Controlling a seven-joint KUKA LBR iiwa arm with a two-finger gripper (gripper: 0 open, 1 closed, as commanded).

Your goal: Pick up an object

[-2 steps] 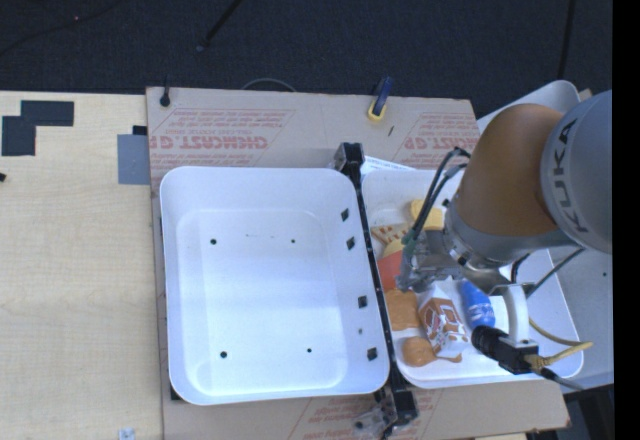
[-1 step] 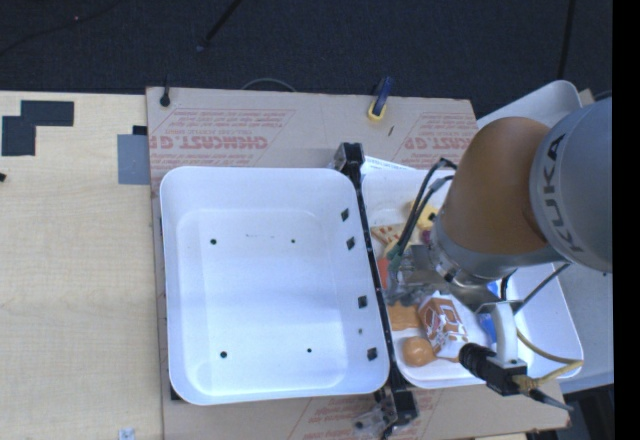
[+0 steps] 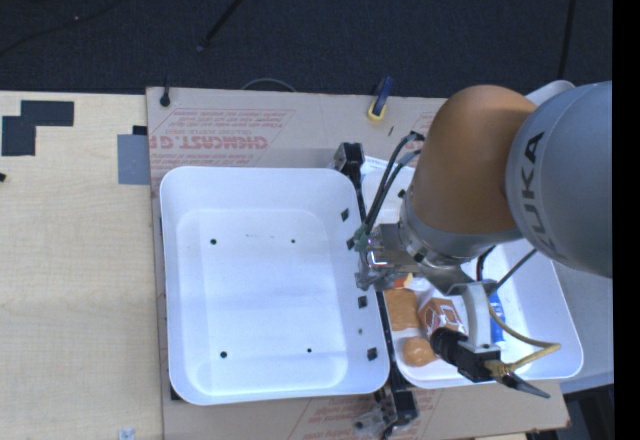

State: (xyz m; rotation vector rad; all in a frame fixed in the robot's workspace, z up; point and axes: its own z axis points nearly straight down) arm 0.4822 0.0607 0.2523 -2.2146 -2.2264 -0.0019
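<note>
Gripper [image 3: 383, 266] first: hangs low over the left side of the right bin [image 3: 565, 343], just beside the rim shared with the left bin [image 3: 260, 268]; sits mostly hidden beneath the grey wrist and orange band of the arm [image 3: 500, 178]; cannot tell whether spread, pressed together or pinching something. Reaches in from the right and covers much of the right bin. Leaves in sight, toward the near edge of that bin, a small cluster of things: a tan block [image 3: 401, 308] just below the gripper, close to the bin's left wall; an orange lump [image 3: 418, 352] nearer still to the front wall, touching or almost touching the block; a brown-and-white packet [image 3: 441, 312] just right of the block; a blue-and-white tube [image 3: 495, 314] beyond the packet, partly covered. Cannot tell whether touching any of them. Shows the left bin with a white floor marked by a few small dark dots. Rests both bins on a cardboard sheet [image 3: 215, 140] printed in red, itself on a pale wooden bench [image 3: 70, 288]; carries a blue-and-yellow clamp [image 3: 380, 100] at the sheet's far edge; shows dark grey patches [image 3: 40, 123] on the bench at far left.
</note>
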